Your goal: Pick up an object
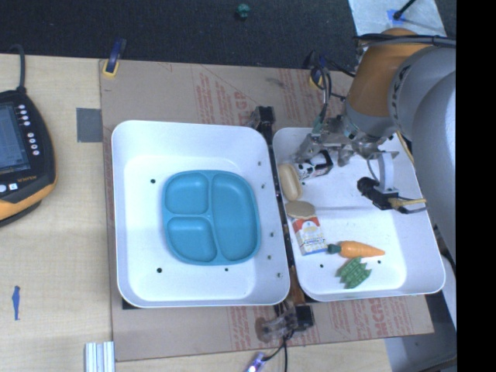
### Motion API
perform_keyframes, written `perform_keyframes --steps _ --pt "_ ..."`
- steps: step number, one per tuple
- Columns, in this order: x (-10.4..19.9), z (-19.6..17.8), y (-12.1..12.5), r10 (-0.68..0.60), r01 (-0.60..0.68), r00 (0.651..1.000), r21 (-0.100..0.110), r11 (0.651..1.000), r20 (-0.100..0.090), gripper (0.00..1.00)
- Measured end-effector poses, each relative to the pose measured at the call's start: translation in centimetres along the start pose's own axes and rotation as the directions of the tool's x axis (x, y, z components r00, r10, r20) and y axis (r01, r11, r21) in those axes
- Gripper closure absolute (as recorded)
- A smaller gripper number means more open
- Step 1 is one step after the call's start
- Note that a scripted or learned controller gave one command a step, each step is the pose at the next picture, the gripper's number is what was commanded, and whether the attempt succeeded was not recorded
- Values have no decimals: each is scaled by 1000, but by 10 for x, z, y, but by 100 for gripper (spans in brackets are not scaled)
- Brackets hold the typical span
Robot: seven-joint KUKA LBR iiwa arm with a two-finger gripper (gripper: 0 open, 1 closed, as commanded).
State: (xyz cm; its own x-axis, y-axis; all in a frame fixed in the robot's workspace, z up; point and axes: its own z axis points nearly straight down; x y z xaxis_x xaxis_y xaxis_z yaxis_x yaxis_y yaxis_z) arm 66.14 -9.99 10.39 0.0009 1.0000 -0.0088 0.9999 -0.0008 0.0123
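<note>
Over the right bin I see the gripper low beside a bread roll; its grip state, I cannot tell.

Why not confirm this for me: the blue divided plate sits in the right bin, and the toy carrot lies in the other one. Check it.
One thing is wrong. The camera view shows the blue divided plate in the left bin, not the right one. The toy carrot lies in the other, the right bin.

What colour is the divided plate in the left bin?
Light blue; the three-compartment plastic plate shows best in the camera view.
</note>
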Motion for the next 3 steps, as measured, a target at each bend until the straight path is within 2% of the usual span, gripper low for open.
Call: perform_keyframes --steps 1,2,3 --pt "0 0 0 1 -1 1000 0 1000 -1 0" --pt "-22 1 0 -5 5 1000 5 1000 -17 0" --pt "-1 0 0 0 0 1000 -1 1000 1 0"
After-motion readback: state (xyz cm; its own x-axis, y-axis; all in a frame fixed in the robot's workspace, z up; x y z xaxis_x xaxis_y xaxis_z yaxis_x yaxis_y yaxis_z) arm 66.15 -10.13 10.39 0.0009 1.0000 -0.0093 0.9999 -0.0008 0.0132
